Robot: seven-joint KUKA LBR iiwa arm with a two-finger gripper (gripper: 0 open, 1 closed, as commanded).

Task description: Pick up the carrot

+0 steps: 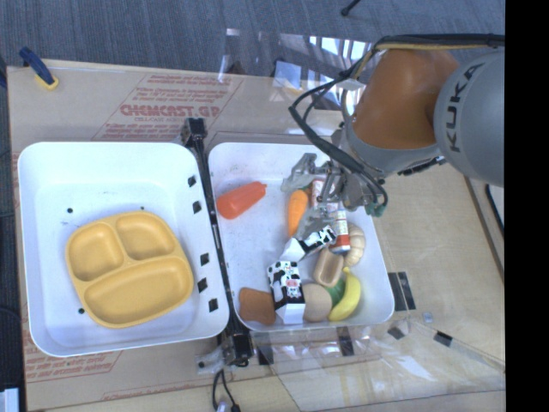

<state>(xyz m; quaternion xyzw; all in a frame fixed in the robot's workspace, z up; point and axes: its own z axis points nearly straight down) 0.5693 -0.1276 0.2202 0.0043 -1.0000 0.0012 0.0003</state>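
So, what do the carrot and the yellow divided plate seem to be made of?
The carrot, lying in the right bin beside the gripper, looks like moulded plastic: uniform orange, smooth, slightly shiny, so probably a toy. The yellow divided plate in the left bin also looks like plastic: one even colour, rounded moulded compartments, soft matte sheen.

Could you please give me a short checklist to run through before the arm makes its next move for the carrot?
1. Carrot located: ok. The carrot lies in the right bin, near its middle.
2. Gripper near the target: ok. The gripper is just right of the carrot's top end.
3. Carrot held: cannot tell; nothing clearly shows it clamped.
4. Room on the carrot's left: ok. The orange-red piece lies apart from it.
5. Room at its lower end: not ok. The black-and-white carton sits against the tip.
6. Left bin uninvolved: ok. The yellow tray rests there.
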